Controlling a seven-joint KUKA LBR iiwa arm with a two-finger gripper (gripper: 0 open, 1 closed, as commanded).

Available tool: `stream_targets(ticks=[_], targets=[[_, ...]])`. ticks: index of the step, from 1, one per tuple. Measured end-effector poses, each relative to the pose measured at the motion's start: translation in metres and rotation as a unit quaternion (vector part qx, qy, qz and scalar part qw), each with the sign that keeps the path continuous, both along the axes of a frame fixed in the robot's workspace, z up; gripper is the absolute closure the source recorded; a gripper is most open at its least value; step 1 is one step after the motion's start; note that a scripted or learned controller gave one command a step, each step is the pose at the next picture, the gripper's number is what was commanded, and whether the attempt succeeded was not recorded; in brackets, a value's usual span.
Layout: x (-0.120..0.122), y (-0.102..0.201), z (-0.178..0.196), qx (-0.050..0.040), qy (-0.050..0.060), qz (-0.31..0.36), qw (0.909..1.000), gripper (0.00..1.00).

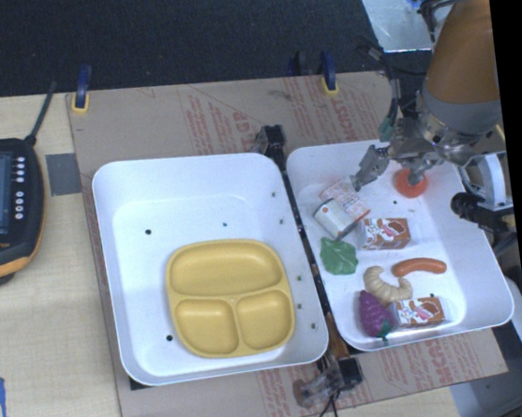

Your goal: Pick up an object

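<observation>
because the small toys crowd the right white plastic bin [476,228], from the purple grape bunch [372,313] up to the flat red disc [411,184], we fear our pincer [390,164], spread open over the disc, grabs nothing.

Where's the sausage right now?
The sausage lies in the right bin, toward its near right side, just past the croissant and below a small snack packet.
</observation>
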State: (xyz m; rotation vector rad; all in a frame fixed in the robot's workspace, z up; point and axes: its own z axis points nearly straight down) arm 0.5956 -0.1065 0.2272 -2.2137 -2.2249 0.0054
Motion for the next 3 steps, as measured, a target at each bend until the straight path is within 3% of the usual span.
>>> stream_targets(ticks=[1, 2, 3], targets=[[-0.068, -0.040, -0.114, 0.0000, 0.001, 0.000, 1.0000, 0.00], [-0.083, -0.071, -0.136, -0.0001, -0.001, 0.000, 1.0000, 0.00], [-0.030, -0.105, -0.135, 0.0000, -0.001, 0.000, 1.0000, 0.00]])
